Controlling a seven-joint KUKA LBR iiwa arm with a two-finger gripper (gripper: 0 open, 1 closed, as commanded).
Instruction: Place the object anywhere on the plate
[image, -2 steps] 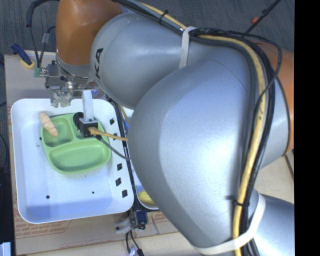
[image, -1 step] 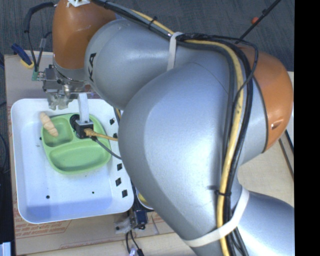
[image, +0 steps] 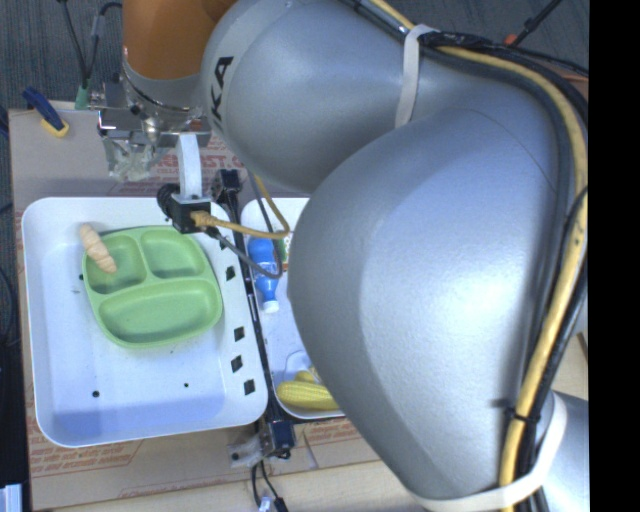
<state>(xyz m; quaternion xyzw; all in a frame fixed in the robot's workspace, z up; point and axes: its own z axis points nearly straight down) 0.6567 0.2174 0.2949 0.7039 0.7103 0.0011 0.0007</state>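
On the left bin (image: 60, 400), a green three-compartment plate (image: 155, 290) carries a small tan, ridged object (image: 98, 250), probably a toy pastry or peanut, lying across the upper-left rim, partly in the small left compartment. Gripper (image: 130, 150) hangs above the bin's far edge, well apart from it; cannot tell how it's set. Object looks light and rigid, with a bumpy surface giving decent friction. Best hold: across its narrow middle, perpendicular to the long axis. Right bin (image: 285, 215) holds a blue-white bottle (image: 264, 265) and a yellow corn cob (image: 305, 396).

Even, bright light, soft glare on the arm (image: 430, 250), perhaps slightly blurred throughout.
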